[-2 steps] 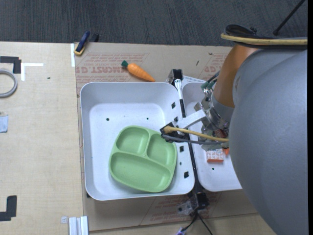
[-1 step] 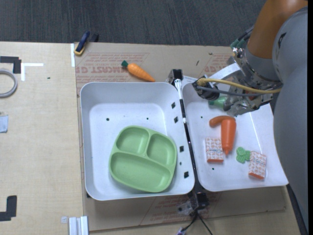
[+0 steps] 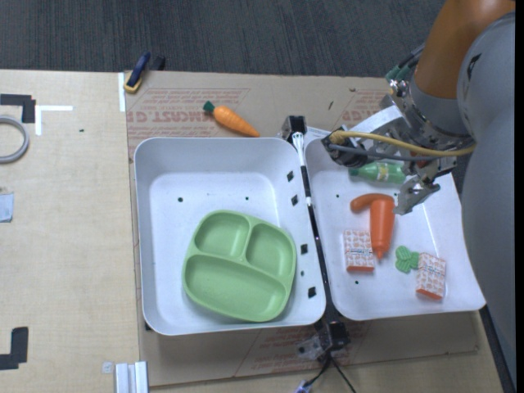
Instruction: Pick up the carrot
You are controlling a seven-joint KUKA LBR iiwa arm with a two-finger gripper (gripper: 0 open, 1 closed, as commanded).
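Note:
An orange carrot [image 3: 381, 228] lies in the right bin [image 3: 458, 244], pointing toward the front, with a green leafy piece [image 3: 406, 259] just to its right. A second carrot [image 3: 232, 119] with a green top lies outside the bins, on the cardboard behind the left bin. My gripper [image 3: 416, 190] hangs over the right bin, just above and to the right of the bin carrot's upper end, with nothing seen held in it. The arm's wrist and a cable loop hide part of the bin's back.
A red-orange sausage [image 3: 370, 201] touches the bin carrot's upper end. A green bottle [image 3: 381, 170] lies behind it. Two snack boxes [image 3: 359, 250] [image 3: 431, 277] sit near the front. The left bin [image 3: 164, 178] holds a green divided plate [image 3: 240, 265].

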